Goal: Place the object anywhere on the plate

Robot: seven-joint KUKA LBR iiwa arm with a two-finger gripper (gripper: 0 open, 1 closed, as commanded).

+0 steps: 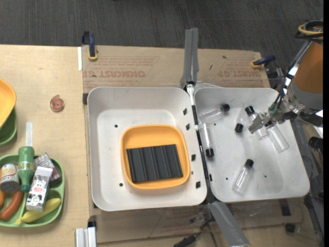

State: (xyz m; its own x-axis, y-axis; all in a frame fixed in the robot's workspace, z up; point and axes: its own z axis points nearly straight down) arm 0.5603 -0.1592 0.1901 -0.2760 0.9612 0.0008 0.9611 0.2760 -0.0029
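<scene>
The gripper [259, 123] hangs over the right bin [226, 187] among clear vials; its grasp cannot be told. The orange plate [154, 131] sits in the left bin [103, 138].

plate [154, 133]: rim bare, dark ridged block [154, 162] covers middle | vials [241, 175] scattered right bin [288, 189]

Bench [41, 66] with two bins [103, 138], cardboard-lined perhaps.

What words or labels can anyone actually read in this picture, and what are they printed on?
"CHEMCAST GP", printed in red and upside down from this view, twice on the brown cardboard sheet behind the bins.
Labels on the small can, green bottle and carton in the green tray: too small and blurred to read.
</scene>
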